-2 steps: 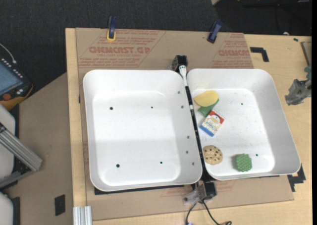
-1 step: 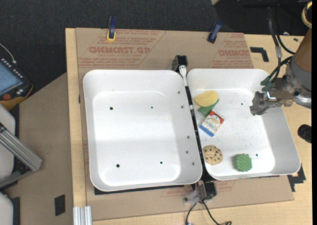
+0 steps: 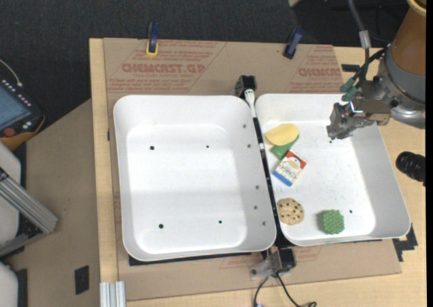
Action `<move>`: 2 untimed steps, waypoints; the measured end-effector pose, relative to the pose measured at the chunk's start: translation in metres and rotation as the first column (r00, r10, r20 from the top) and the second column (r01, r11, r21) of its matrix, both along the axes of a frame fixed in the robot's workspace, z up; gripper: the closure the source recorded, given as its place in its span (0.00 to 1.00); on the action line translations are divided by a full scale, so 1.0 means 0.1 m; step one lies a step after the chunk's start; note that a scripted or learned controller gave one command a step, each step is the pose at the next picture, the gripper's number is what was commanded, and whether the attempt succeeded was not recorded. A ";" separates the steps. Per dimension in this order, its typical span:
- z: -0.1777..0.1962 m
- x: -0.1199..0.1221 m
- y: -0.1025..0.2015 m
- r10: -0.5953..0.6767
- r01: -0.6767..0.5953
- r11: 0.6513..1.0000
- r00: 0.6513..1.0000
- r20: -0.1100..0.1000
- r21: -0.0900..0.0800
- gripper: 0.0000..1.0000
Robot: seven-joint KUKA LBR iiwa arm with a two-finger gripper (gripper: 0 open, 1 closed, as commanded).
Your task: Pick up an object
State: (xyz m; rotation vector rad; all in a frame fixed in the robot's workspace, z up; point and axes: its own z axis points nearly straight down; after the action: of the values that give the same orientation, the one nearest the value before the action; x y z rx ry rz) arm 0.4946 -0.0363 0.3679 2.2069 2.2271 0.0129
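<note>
The right bin [image 3: 379, 184] holds several small objects. A yellow piece [image 3: 281, 134] lies on a green wedge [image 3: 285, 147] near the bin's left wall. Below them is a small carton [image 3: 289, 168] in white, blue and red. A speckled round cookie [image 3: 290, 211] and a green knobbly ball [image 3: 331, 221] rest near the front edge. My gripper [image 3: 340, 128] hangs over the back right part of this bin, well right of the yellow piece. Nothing shows between its tips.
The left bin [image 3: 135, 163] adjoins the right one, with a black divider strip [image 3: 260, 163] between them. Both stand on a cardboard sheet [image 3: 203, 62] held by blue clamps [image 3: 152, 40]. Cables and the arm's grey body [image 3: 406, 89] crowd the upper right.
</note>
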 end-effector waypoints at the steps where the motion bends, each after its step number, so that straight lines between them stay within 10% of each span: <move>1: 0.26 0.22 0.59 -0.001 0.001 1.000 1.000 -0.003 0.000 1.00; 2: 0.93 -0.16 1.32 0.001 -0.001 1.000 1.000 -0.001 0.003 1.00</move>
State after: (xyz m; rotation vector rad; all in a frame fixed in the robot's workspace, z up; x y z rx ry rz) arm 0.4784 0.0962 0.4614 2.2075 2.2309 0.0153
